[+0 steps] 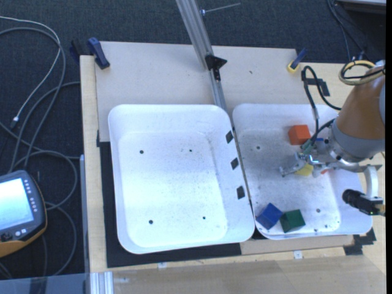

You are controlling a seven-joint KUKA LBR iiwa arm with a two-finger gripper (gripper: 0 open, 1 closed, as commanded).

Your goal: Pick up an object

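My gripper (299,165) is low in the right bin (264,122), reaching in from the right under the grey and orange arm (360,120). A small yellow object (304,170) lies right at the gripper's tip, partly covered by it. Whether the gripper holds it cannot be made out. An orange block (299,133) rests just behind the gripper, toward the bin's back. A blue block (269,215) and a green block (293,220) lie side by side near the front rim of the same bin.
The left bin (122,122) stands beside the right one, with black clips (234,163) along the shared wall. A metal pole (197,26) slants up from between the bins. Cables (315,86) hang near the arm at the right.
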